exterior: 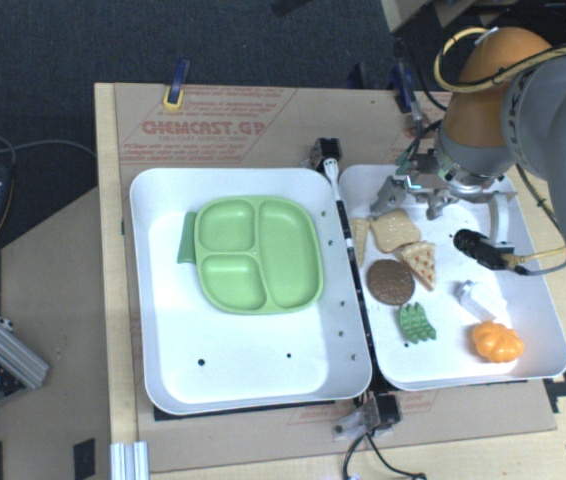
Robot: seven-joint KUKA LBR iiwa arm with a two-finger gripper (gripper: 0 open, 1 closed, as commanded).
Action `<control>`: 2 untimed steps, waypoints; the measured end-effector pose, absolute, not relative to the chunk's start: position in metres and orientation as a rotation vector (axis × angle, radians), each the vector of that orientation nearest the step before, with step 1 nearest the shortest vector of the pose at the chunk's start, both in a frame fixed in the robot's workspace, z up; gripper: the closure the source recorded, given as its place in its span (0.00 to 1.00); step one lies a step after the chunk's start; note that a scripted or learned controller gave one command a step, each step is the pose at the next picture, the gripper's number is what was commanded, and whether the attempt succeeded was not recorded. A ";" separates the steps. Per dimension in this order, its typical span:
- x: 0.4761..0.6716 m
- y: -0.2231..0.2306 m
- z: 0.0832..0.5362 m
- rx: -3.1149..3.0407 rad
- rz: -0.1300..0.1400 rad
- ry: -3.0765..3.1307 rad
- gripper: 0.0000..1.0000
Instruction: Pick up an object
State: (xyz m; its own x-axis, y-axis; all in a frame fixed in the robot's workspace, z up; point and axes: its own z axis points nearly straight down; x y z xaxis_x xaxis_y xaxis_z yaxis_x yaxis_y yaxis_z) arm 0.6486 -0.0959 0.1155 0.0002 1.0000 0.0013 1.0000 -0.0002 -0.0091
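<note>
Orange toy fruit (496, 341) sits lower right of the frame in the right bin (543, 363); I judge it light, rigid and rounded, best pinched across its middle. My arm bends in from the upper right, jaws over the bin's top edge, their state I cannot tell

My two bins (153, 298) look like smooth white plastic with a light gloss. The green divided plate (259, 254) looks like matt plastic. My counter (123, 128) looks like brown cardboard or wood, printed red. My orange wrist band (485, 88) is glossy.
</note>
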 end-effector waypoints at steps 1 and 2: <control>0.649 -0.098 0.085 -2.226 0.003 -2.223 0.00; 0.650 -0.097 0.097 -2.227 -0.003 -2.224 1.00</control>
State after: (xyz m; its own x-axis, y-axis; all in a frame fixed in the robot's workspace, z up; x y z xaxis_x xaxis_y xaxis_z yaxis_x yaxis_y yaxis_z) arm 0.6503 -0.0967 0.0973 0.0015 1.0000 -0.0024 1.0000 -0.0015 0.0055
